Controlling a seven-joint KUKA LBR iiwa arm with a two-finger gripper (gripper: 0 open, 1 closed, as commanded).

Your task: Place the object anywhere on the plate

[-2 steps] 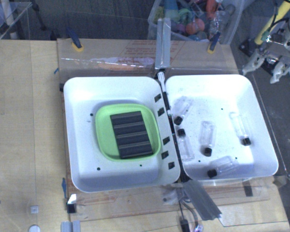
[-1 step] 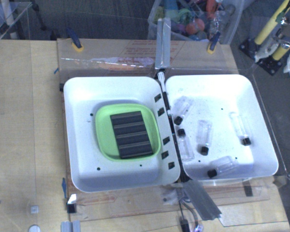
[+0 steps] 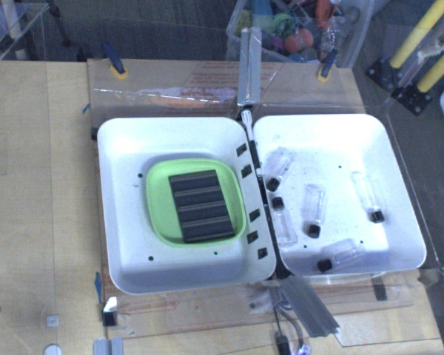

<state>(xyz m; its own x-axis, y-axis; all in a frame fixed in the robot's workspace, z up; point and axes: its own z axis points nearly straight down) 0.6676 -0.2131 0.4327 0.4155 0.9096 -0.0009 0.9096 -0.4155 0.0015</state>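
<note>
Since a dark ridged block is already seen lying flat in the middle of the green plate, the placing step is judged to be done, if that block is the thing meant by the task. The plate is set in the left white bin, and the block is kept well inside the plate's rim, a little turned.

In the right white bin, four small clear bottles with black caps are scattered: one near the wall between the bins, one in the middle, one toward the far side, and one near the front edge. All are lying down and are kept apart from each other.

How the jaws are set, apart or together, cannot be told.

If one more thing is to be moved, a bottle has to be picked next. A careful grip is called for, because a round, clear bottle is likely to roll or slip. After that, it has to be carried over the middle wall and put down on a bare part of the plate beside the block.
</note>
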